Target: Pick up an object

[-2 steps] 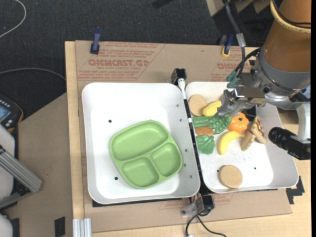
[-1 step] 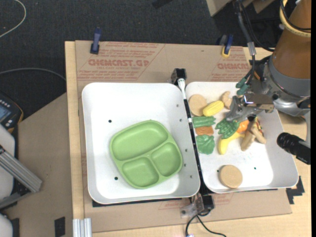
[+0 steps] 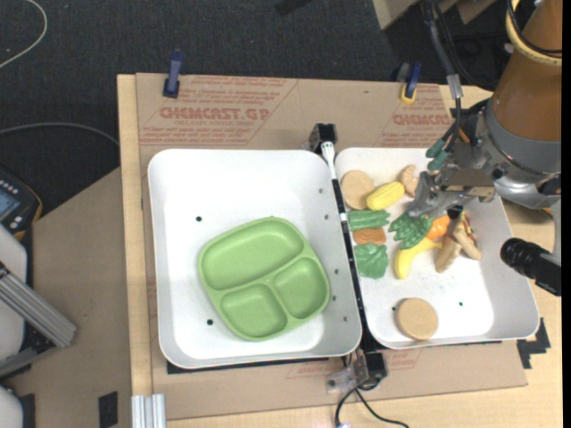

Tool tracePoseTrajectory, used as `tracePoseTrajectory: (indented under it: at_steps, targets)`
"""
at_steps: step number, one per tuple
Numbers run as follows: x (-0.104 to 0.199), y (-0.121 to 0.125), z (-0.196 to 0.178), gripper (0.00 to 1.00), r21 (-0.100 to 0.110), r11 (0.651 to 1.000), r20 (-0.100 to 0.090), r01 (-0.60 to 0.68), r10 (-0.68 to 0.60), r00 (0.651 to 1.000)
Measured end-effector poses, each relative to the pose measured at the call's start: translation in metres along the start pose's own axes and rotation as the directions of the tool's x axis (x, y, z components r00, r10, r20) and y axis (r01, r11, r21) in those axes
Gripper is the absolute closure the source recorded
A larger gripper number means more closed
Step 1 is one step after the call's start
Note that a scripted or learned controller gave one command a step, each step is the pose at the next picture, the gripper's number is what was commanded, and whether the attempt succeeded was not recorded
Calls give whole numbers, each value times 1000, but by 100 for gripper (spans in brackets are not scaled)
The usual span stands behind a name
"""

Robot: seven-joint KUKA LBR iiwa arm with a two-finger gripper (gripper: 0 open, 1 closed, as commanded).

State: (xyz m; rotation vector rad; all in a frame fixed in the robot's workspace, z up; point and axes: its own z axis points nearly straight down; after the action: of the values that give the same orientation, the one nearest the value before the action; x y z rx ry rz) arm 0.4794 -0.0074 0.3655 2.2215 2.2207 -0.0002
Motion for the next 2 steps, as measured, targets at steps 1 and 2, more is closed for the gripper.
tracePoseTrajectory:
  at_steps: [1, 2]
  targets:
    - [-55, -1, 37, 100, 6, 1000, 0, -6, 6, 1000]
    - [15, 15, 22, 100, -4, 1000, -1, 6, -6, 1000]
